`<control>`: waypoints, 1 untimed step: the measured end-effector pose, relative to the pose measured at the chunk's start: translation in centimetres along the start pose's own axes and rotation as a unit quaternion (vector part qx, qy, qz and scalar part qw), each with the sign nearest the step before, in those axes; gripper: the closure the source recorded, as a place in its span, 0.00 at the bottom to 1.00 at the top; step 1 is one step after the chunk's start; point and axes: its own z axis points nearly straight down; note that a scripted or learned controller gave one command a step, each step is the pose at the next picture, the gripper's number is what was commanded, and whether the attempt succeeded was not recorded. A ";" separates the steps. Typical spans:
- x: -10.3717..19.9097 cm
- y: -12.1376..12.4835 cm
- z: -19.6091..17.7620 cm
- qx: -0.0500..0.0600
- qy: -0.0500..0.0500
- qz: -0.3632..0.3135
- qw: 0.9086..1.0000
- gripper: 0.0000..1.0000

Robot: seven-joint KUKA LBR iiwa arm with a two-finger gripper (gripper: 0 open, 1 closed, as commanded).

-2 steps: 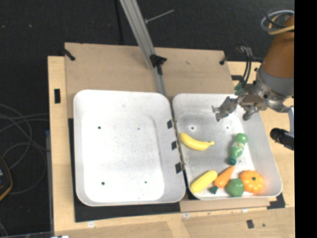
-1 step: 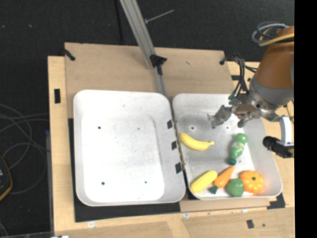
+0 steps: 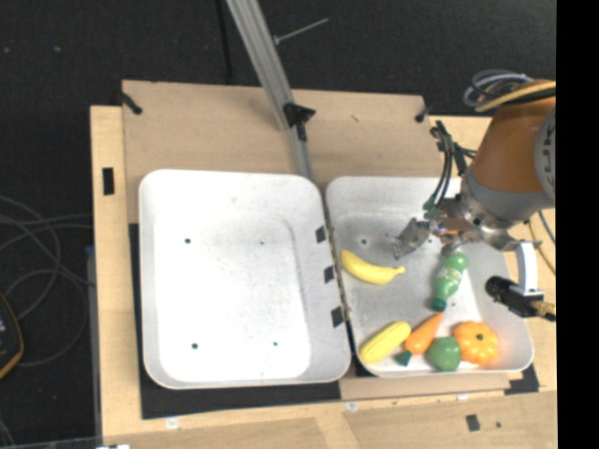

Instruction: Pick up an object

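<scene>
Left white bin [image 3: 234, 279], slanted metal pole [image 3: 262, 50]

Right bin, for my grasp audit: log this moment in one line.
gripper: above right bin | nearest: banana | grasp: none seen

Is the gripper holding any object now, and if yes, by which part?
Nothing is held. The gripper hangs over the right bin, apart from the banana and the green bottle, with nothing between its jaws.

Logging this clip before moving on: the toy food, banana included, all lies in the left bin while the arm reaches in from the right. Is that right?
Not quite. In the camera view the banana, carrot, pumpkin and green bottle lie in the right bin, not the left bin. The arm does reach in from the right.
</scene>
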 end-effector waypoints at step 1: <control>0.8 0.4 4.8 0.000 0.000 0.000 1.000 0.00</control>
